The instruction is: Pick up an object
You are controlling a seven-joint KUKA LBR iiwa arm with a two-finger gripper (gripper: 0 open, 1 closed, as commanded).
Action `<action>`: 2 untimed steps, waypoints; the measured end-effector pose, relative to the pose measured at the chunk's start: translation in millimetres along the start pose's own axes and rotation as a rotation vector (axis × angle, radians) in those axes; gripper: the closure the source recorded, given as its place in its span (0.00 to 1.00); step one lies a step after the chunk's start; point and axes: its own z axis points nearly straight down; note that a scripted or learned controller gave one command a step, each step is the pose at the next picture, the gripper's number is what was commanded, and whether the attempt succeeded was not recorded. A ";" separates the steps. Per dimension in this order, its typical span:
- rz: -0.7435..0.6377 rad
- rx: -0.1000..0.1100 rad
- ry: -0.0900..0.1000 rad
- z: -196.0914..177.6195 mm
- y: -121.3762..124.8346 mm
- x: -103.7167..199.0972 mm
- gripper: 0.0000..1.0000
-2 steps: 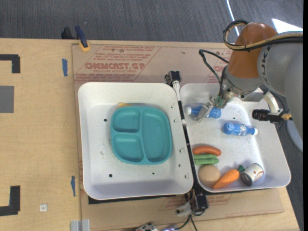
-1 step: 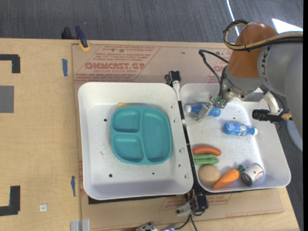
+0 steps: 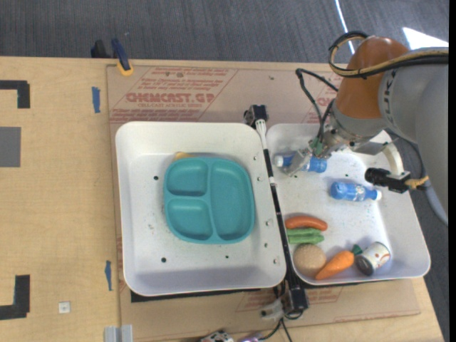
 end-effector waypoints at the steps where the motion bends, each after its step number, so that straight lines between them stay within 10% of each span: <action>1: -0.001 -0.004 -0.003 -11.5 1.4 -0.5 1.00; 2: -0.001 -0.004 -0.003 -11.4 1.3 -0.5 0.00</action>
